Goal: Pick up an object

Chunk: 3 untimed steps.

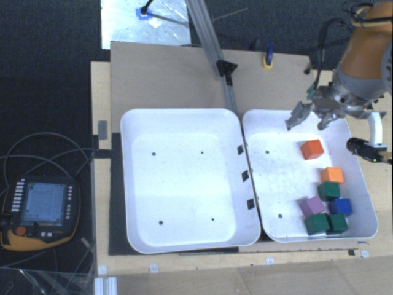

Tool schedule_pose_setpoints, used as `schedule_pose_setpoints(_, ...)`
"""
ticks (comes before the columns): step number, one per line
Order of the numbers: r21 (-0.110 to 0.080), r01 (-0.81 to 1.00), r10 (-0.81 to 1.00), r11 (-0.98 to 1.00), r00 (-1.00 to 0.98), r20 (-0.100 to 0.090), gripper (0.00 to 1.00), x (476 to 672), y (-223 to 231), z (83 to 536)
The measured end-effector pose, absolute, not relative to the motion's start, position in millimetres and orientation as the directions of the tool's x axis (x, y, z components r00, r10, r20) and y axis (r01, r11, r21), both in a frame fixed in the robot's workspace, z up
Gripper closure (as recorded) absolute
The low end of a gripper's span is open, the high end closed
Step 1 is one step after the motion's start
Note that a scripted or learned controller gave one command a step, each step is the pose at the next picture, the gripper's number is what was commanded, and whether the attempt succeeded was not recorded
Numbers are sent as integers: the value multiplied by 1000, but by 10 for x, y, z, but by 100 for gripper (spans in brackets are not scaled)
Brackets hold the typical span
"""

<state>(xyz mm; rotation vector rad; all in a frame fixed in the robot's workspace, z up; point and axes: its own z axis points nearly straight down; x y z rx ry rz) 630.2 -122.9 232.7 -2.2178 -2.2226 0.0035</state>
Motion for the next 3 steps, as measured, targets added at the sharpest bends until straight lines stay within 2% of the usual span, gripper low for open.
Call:
schedule_pose_setpoints(2, -4, 1000, 1000, 3, -3, 1, 0, 6269, -1065, 1172)
schedule_pose_setpoints(3, 3, 1000, 1000, 3, -3, 0, 100, 6286, -1074, 1319)
